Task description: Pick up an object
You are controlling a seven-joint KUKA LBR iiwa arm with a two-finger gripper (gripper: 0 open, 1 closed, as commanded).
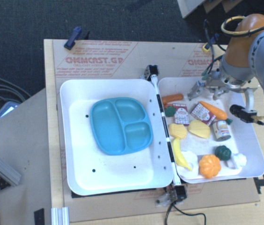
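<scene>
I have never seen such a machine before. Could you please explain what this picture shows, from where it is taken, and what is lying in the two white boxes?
The picture is taken by one fixed camera above a bench, looking down at a slant. The grey shape with an orange band on the right is a robot arm. Its gripper is over the far end of the right bin; nothing can be seen held in it. That bin holds toy food: a carrot, a banana, a small pumpkin, a sausage, a small can and some packets. The left bin holds a blue divided plate.
</scene>
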